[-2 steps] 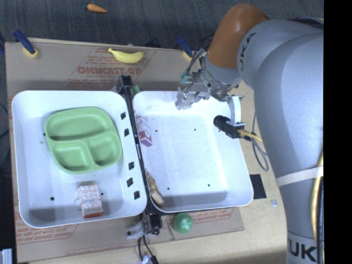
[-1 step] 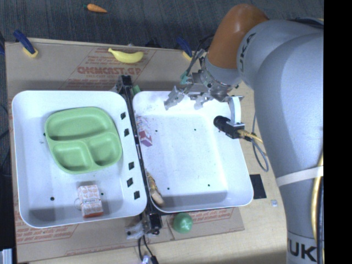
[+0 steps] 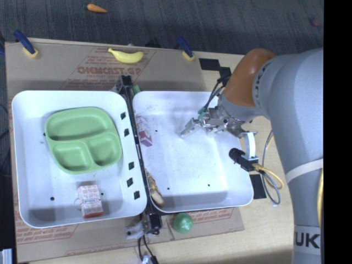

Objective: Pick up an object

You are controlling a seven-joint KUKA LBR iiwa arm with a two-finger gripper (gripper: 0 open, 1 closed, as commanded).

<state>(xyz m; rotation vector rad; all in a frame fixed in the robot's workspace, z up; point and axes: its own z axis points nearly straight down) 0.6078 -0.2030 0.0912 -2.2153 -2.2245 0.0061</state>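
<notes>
Overhead slanted view. Two white bins side by side on brown printed cardboard sheet, blue clamps at back edge, dark carpet beyond. Left bin: green divided tray, small wrapped packet near front. Right bin: small red-white packet by left wall. Grey arm enters from right; gripper low over right bin's back half, claw state cannot tell. Yellow banana behind bins, green ball in front.

Robotics lab bench. Grey KUKA arm reaching over clamped cardboard bearing two white bins. Cables trailing beside.
</notes>
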